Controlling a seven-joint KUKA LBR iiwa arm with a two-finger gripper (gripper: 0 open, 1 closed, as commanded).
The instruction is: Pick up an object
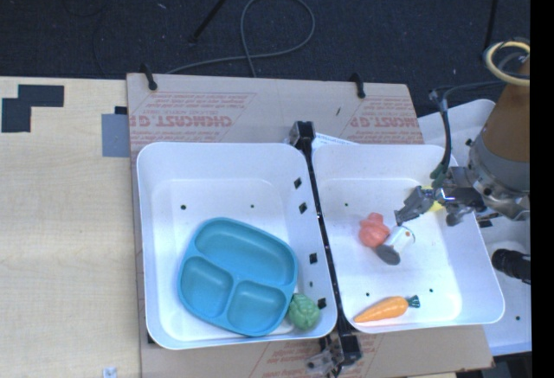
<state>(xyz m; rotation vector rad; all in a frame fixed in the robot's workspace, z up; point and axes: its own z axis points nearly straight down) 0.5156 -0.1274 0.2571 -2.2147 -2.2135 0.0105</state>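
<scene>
One orange carrot with, seemingly, a green top.

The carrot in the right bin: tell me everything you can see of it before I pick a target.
The carrot is a small orange toy with a dark green tip, smooth and plastic-looking. It lies flat in the right bin, near the front wall, with its pointed end toward the divider and its green end toward the right. Nothing touches it; the gripper is well behind it.

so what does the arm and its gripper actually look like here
The arm has an orange band above a grey wrist, with a yellowish ring on top. A dark cable loops down beside it. The gripper is small, dark grey metal, with a yellow spot near its base.
</scene>
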